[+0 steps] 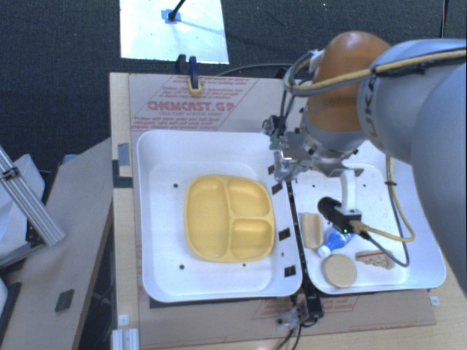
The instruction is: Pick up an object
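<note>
My gripper (319,168) hangs under the orange wrist band over the back left part of the right bin (419,268). In front of it in that bin lie a tan wooden block (312,228), a small white bottle with a blue part (332,244), a round wooden disc (340,270) and a flat brown piece (376,259). All of these rest on the bin floor, apart from the gripper. A yellow divided plate (230,217) lies in the middle of the left bin (157,268).
The grey arm (416,100) covers the back and right of the right bin. A central divider with black clips (292,224) separates the two bins. A blue and yellow clamp (193,75) sits on the board behind the left bin.
</note>
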Robot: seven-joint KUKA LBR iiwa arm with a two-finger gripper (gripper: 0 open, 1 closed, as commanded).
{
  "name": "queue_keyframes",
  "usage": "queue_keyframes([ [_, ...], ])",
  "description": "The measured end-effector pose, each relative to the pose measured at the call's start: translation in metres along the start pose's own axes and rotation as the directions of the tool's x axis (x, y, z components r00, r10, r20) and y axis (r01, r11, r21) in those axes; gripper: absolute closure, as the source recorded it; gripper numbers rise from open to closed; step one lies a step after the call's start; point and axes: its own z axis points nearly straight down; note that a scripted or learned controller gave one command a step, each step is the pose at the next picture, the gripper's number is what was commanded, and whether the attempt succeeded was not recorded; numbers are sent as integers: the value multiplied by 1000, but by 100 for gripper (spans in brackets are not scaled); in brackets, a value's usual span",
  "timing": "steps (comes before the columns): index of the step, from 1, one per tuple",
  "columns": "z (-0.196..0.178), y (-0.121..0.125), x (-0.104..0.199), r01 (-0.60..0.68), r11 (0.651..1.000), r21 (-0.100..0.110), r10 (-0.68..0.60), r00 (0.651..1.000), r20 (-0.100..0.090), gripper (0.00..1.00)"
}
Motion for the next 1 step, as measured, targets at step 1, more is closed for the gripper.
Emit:
queue_keyframes([
  [1,6,-8,52,1,1000,1,-1,1000,-1,100],
])
